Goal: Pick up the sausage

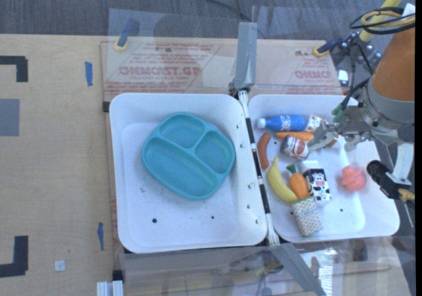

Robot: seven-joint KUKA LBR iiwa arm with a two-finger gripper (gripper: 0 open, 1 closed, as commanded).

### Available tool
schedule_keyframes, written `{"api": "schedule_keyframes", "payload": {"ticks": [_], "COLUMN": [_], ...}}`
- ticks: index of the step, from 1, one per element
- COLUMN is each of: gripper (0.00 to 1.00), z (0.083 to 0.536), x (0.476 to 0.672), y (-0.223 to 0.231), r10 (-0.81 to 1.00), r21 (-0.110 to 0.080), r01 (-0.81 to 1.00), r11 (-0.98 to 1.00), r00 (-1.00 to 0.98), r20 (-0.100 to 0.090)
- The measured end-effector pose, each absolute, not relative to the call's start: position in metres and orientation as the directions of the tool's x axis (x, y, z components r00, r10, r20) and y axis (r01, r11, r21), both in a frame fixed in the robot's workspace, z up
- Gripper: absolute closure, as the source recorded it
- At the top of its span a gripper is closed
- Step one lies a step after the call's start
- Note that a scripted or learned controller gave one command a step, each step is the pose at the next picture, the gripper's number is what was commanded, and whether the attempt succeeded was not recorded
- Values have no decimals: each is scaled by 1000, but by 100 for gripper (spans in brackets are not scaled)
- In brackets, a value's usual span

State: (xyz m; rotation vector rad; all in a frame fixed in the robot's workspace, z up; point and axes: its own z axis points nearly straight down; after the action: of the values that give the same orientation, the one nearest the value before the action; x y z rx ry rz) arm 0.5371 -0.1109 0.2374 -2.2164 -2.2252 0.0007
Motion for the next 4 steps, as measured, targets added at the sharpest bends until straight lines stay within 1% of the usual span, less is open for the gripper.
{"api": "schedule_keyframes", "payload": {"ticks": [1, 2, 3, 4], "gripper": [0, 0, 0, 0], "z": [188, 205, 153, 118], "x": [546, 526, 522, 495], "y": [-114, -175, -155, -217], "r10": [993, 996, 984, 982], "r21": [-2, 3, 0, 37], "r01": [993, 996, 984, 981], "r11": [-119, 92, 175, 191], "r00": [119, -92, -175, -191], "r20": [1, -2, 0, -9]}}
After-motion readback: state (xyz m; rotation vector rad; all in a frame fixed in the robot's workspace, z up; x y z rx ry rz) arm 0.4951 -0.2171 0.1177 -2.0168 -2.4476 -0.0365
